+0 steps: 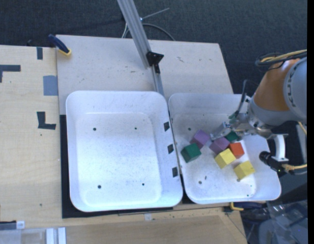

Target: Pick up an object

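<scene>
Several small blocks lie in the right bin (207, 111): a green block (191, 152), two purple blocks (201, 138) (219, 145), an orange-red block (237, 149), two yellow blocks (225, 157) (244, 170) and a dark green block (231, 136). My gripper (229, 130) reaches in from the right and hangs low over the cluster, right at the dark green block and the nearer purple one. Nothing is clearly seen between its tips.
The left bin (116, 151) sits beside the right one with a raised divider rim (173, 151) between them. A slanted metal rail (139, 29) crosses the bench behind the bins. The arm's orange band (274, 90) looms over the right bin's far right edge.
</scene>
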Controlling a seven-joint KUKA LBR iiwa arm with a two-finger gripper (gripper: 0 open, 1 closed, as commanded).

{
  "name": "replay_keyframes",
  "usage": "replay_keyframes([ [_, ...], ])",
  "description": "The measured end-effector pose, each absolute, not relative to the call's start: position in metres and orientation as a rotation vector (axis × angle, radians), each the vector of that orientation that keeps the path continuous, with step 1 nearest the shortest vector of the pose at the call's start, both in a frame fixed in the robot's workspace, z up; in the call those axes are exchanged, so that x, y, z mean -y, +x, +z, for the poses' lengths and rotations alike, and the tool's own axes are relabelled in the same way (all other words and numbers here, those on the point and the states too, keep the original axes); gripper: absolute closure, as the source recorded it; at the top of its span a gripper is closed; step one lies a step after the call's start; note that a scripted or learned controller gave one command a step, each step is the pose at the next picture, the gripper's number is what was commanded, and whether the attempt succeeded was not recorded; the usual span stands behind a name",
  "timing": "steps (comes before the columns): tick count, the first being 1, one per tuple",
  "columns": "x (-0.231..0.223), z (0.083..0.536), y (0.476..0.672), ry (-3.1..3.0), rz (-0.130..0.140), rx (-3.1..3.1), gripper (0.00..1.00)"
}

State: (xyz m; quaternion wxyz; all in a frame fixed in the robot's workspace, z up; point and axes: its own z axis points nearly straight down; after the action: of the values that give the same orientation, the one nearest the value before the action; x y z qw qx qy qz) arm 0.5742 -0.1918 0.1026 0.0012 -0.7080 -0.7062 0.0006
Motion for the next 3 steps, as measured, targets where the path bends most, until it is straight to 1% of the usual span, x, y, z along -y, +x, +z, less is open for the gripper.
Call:
replay_keyframes([
  [1,0.161,0.092,0.607,-2.218,-0.001,2.228,0.00],
  [2,0.133,0.092,0.592,-2.218,0.002,2.224,0.00],
  [3,0.112,0.093,0.530,-2.224,0.006,2.219,0.00],
])
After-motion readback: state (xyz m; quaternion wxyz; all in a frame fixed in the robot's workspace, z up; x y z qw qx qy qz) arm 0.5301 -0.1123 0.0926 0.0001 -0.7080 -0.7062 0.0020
